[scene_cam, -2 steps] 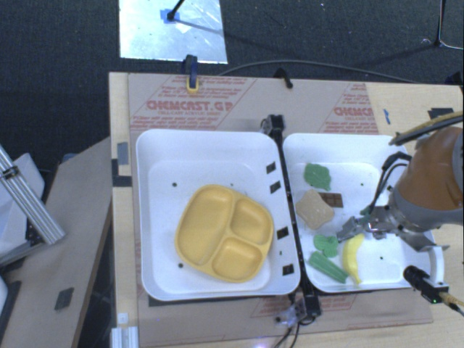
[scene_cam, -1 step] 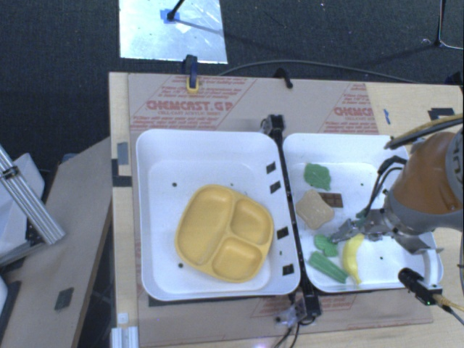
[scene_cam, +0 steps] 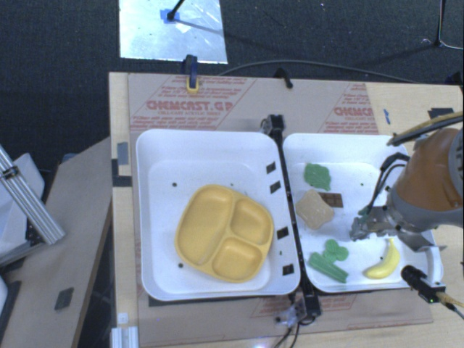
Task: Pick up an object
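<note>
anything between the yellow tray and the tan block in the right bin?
Camera view: between the yellow tray and the tan block run the two bins' adjoining white walls and the black divider strip. No loose objects there.

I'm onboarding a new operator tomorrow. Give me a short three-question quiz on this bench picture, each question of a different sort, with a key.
1. True or false: the yellow divided plate lies in the left bin.
2. Multiple choice: which thing lies nearest the tool? A) the banana B) the green leaf-shaped toy C) the yellow divided plate
3. Fill in: the tan block lies in the ____ bin.

Key: 1 true; 2 A; 3 right.
</note>
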Robot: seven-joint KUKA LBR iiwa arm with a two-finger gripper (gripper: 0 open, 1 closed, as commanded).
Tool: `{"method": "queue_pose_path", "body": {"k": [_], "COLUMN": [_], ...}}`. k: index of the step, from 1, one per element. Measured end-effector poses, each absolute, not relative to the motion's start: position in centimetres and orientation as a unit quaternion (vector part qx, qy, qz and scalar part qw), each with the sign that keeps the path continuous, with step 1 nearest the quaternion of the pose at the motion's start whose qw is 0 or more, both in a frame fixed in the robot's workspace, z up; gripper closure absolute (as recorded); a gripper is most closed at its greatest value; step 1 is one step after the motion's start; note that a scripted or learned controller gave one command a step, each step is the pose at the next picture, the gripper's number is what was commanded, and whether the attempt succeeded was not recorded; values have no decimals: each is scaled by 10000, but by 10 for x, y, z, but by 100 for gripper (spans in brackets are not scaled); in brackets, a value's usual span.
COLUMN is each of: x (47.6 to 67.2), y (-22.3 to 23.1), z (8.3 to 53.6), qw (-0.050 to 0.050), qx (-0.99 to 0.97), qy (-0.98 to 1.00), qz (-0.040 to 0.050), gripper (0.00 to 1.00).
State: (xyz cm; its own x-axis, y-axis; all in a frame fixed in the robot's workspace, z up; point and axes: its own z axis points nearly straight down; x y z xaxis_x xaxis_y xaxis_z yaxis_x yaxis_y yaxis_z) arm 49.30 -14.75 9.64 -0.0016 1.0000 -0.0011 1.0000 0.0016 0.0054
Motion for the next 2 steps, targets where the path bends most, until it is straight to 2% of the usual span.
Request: {"method": "queue_pose_path", "body": {"k": [2], "x": [500], "y": [-137], "z": [186], "qw": [25], "qx": [7054], "qy": [7088], "qz": [15], "gripper": [100]}}
